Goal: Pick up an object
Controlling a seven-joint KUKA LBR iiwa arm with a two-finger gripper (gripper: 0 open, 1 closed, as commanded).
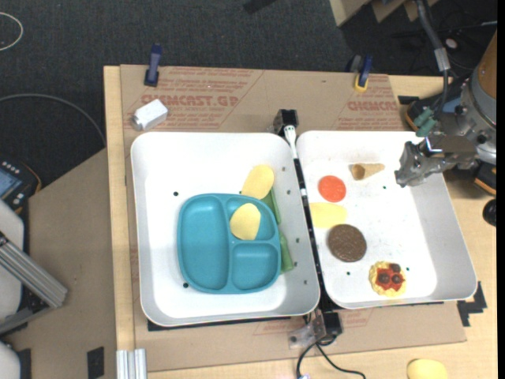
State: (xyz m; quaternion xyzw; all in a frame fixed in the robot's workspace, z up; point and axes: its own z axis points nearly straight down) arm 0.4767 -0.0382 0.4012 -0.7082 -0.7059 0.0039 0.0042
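Cardboard-topped bench, two white bins. Right bin: one orange disc, one yellow slice, one brown cookie, one tan wedge, one small pizza. Left bin: teal tray, two yellow pieces. Gripper at right bin's far right, grip state can't tell.

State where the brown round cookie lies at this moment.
The brown cookie lies in the right bin, near its left wall, just below the yellow slice and up-left of the small tart.
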